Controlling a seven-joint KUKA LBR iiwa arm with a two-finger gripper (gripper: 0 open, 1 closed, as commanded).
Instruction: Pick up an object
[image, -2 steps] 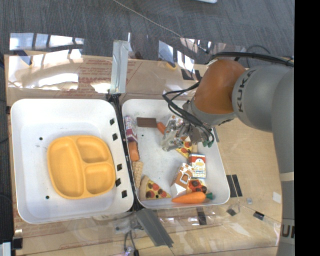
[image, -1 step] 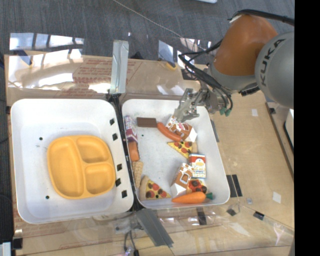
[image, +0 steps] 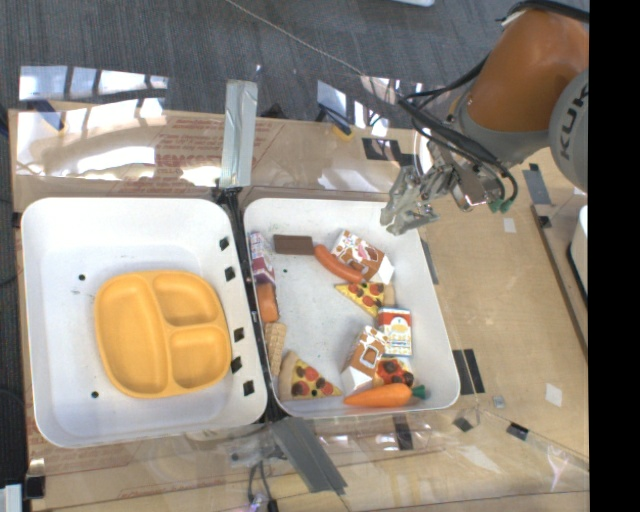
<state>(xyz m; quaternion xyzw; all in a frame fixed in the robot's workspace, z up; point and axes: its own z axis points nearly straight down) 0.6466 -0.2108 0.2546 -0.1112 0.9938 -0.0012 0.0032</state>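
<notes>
You see a robot arm (image: 545, 85) with a wide orange band and pale grey casing that carries part of a dark printed letter. Black cables loop along its wrist. At the tip sits a small metallic grey gripper (image: 405, 215) with slim fingers and a small green fitting nearby.

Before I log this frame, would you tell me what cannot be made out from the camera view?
- Gripper: blurred over the right bin's top right corner; fingers open or shut, and anything between them, cannot be told.
- Arm: cut off by the top edge.
- Small carton: print too small to read.
- Toy carrot: touching or merely beside the packet above it is unclear.
- Yellow tray in the left bin: nothing hidden.
</notes>
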